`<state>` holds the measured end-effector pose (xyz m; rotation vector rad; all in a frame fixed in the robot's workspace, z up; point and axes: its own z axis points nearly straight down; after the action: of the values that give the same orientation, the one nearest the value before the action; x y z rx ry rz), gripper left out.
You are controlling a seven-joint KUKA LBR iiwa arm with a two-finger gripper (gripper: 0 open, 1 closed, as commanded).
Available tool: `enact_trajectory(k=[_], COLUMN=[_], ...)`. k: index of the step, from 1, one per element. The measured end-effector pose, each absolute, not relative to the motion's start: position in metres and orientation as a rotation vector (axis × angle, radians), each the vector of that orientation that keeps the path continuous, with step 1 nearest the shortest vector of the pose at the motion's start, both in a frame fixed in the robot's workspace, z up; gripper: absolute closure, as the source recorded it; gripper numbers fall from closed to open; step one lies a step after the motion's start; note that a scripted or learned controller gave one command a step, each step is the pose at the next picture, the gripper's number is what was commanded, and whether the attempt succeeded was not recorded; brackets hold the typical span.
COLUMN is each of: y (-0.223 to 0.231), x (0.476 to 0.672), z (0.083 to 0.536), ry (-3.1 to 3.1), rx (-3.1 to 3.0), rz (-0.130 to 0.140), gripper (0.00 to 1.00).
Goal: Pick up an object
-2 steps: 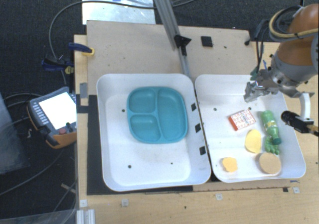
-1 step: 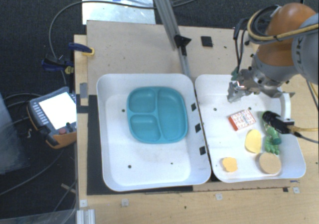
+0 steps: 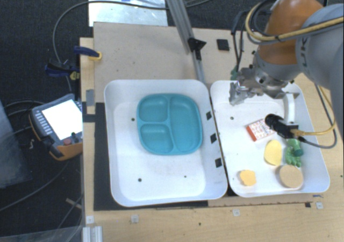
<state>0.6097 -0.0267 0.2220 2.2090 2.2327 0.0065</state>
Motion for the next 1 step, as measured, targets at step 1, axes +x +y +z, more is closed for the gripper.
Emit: enact_trajectory(k=[1], y=[0.0364], x=[0.6215], z=[0.2195], ry=[2.234], rx=[2.208], rz=[0.006], gripper=[1.0])
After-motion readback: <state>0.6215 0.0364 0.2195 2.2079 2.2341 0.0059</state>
